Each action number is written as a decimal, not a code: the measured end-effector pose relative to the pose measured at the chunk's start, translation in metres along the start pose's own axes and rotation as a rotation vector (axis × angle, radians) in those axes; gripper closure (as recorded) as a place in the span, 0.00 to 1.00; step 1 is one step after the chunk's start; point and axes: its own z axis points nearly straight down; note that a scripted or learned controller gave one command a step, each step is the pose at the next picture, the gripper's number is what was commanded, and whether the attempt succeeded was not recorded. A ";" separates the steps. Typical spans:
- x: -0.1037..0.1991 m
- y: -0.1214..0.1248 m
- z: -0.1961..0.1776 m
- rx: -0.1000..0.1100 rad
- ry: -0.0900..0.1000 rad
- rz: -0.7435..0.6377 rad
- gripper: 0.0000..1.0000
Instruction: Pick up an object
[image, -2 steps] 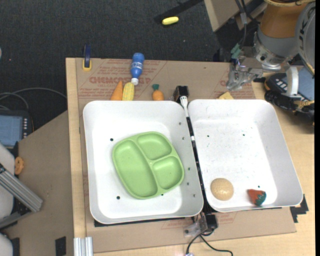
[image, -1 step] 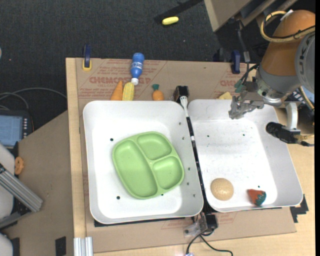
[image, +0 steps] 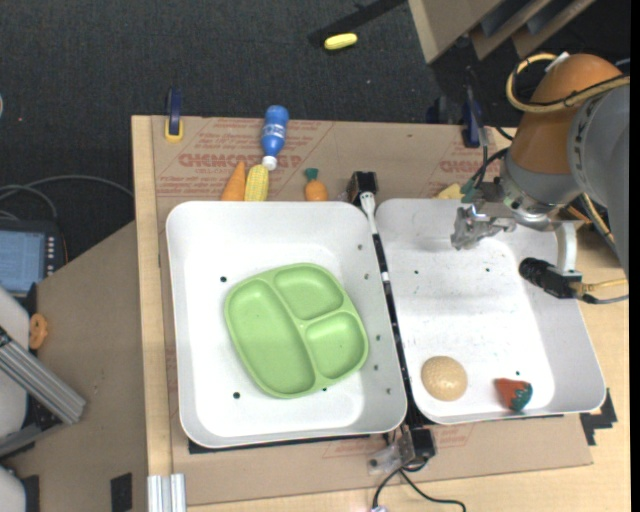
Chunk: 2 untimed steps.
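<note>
Red strawberry (image: 514, 392), green tip rightward

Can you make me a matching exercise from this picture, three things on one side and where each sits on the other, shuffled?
Things:
1. green divided plate
2. beige ball
3. blue and white bottle

Places:
A. on the brown board behind the bins
B. left bin
C. right bin, near front edge

Pairs: 1-B, 2-C, 3-A
</note>
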 end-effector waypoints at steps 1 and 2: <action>0.032 0.021 0.014 -0.009 0.000 -0.006 1.00; 0.030 0.021 0.012 -0.009 -0.001 -0.004 0.00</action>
